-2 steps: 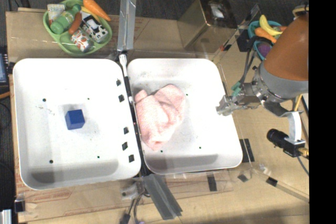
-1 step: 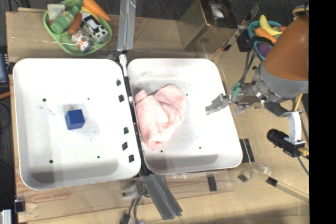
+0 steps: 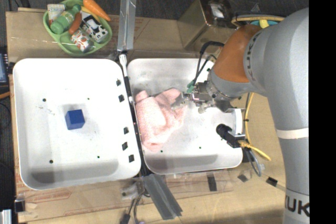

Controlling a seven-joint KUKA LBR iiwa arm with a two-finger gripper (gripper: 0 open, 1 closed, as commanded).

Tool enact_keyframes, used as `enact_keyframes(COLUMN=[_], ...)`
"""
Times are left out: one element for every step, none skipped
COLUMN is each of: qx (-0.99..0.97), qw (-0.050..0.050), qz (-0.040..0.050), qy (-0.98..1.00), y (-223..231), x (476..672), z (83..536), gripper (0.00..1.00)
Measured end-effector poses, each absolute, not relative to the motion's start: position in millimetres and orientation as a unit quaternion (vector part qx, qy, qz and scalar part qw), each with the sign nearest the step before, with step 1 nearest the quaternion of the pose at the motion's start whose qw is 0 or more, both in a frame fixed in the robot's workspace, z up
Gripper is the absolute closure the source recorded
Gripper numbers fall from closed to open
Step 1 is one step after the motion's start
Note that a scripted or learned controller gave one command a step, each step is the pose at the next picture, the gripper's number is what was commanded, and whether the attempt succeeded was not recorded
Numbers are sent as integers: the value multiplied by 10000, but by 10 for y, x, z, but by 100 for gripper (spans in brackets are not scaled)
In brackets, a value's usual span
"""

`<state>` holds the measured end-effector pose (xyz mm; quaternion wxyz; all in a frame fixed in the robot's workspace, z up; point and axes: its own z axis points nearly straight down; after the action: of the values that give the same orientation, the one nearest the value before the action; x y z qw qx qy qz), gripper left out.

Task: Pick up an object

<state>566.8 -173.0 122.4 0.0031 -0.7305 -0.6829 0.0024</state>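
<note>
Jaws: lowered into the right bin, at the pink cloth's edge; grip state can't be told.
Pink cloth: bunched by that bin's left wall.
Blue cube: left bin.

Arm over the right bin, 2 white bins side by side

The gripper sits at the right edge of a pink cloth in the right bin; a blue cube lies in the left bin.

White letters "KU", cut off by frame edge, on grey arm base, lower right.
</note>
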Motion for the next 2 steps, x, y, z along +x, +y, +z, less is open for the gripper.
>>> enact_keyframes(qx=[-6707, -6130], qw=[26, -12], qz=[8, -2], qy=[-7417, -7901], y=[-1480, -1116], x=[5893, 6181], z=[927, 941], gripper=[0, 0])
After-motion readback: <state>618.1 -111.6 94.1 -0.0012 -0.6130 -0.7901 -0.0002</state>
